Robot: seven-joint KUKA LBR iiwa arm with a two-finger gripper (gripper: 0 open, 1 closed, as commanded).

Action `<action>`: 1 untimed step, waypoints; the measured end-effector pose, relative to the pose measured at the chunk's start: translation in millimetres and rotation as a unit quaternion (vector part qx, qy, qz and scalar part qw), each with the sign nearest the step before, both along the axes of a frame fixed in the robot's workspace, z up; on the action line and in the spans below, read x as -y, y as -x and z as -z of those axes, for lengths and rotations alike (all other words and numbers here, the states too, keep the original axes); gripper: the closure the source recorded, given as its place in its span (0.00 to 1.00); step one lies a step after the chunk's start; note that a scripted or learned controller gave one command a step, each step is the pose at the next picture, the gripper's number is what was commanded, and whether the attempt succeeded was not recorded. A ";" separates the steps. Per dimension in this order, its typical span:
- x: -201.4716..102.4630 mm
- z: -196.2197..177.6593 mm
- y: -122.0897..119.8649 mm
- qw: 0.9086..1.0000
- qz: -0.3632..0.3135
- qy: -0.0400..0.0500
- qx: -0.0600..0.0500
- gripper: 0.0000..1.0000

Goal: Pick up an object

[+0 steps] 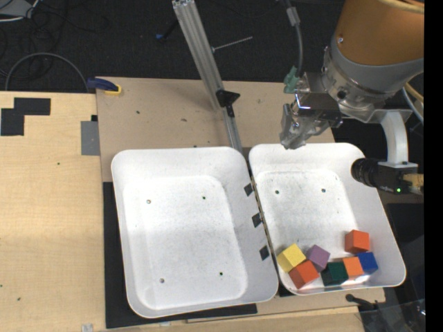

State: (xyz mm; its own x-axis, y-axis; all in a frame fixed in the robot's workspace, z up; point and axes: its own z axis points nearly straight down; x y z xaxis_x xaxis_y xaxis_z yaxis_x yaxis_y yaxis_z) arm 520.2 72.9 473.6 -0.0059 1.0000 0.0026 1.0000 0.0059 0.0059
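From the fixed camera above, the gripper hangs over the far rim of the right bin, nothing visibly between its fingers; whether they stand wide or narrow I cannot tell. The blocks crowd the near corner, well apart from it — a yellow block, purple block, two red blocks, a green block, an orange block and a blue block, mostly touching. The risk, as I judge it: fingers coming down into that huddle may land on neighbours or the bin wall and close on nothing; the lone red one looks safest.
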 end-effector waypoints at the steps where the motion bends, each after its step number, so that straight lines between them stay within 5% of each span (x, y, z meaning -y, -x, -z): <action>1: 1.3 5.1 -0.5 1.000 0.000 0.002 -0.005 0.00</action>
